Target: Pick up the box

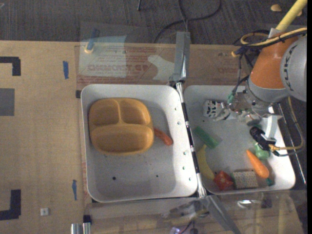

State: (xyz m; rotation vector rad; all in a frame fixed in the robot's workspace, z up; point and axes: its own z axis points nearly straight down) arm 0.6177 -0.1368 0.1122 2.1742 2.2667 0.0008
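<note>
Grey arm (287, 67) with orange band, tool (233, 110) low at the right bin's far side.

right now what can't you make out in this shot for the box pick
- Pincer, camera view: the arm's wrist sits over it, so its state is hidden.
- Box, right bin: small, black and white, its print too blurred to read.
- Orange carrot-like piece, left bin: one end is tucked under the orange divided plate.
- Green item by the right bin's far wall: a black cable crosses it and blurs its shape.
</note>
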